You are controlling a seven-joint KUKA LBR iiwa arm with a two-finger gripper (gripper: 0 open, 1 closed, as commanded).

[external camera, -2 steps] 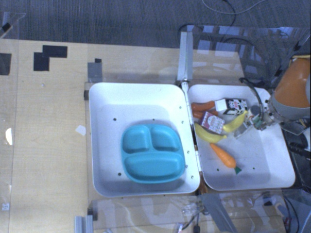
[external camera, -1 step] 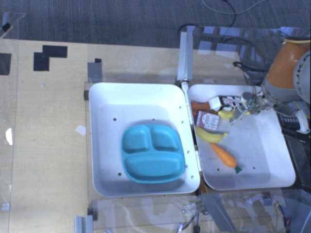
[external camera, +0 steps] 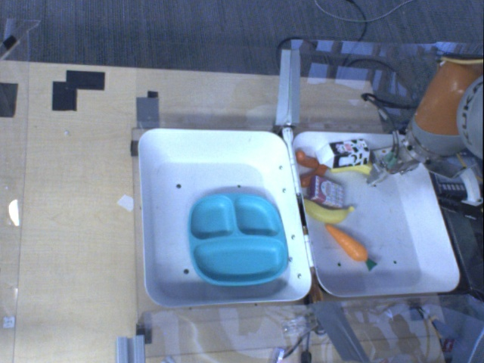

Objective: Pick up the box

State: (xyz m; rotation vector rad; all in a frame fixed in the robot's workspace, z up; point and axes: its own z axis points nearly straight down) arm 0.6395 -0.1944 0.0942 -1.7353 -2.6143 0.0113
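arm (external camera: 454,104) cut off at right edge

Banana (external camera: 330,212) and carrot (external camera: 347,243) beside box (external camera: 344,154)

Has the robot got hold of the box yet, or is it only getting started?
Nothing looks done yet: the box lies at the far end of the right bin, among the carrots and banana. In hand: the gripper is low beside it. Left: gripping the box and lifting it out.

the grey arm (external camera: 454,112) reaches in from the right, orange band uppermost, its gripper (external camera: 386,166) angled down-left.
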